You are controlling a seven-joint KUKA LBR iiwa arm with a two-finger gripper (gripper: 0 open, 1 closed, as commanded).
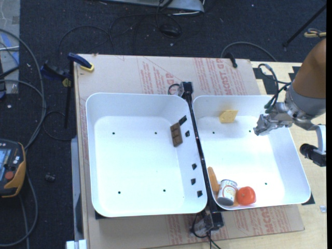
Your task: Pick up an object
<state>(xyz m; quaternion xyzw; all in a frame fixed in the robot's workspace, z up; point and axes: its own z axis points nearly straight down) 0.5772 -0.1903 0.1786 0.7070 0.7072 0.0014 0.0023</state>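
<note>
My gripper (261,128) hangs over the right bin (259,154), near its back right wall, at the end of the grey arm reaching in from the right. A yellow wedge-shaped piece (227,116) lies at the back of that bin, left of the gripper. At the bin's front left corner lie an orange carrot (213,178), a small can (226,191) and a red tomato (246,195). A brown chocolate-like bar (177,135) leans against the right wall of the left bin (135,160).
A black divider (196,149) with clips runs between the two bins. Both bins rest on a cardboard sheet (140,74). Cables and a clamp lie on the dark floor beyond the bench's back and left edges.
</note>
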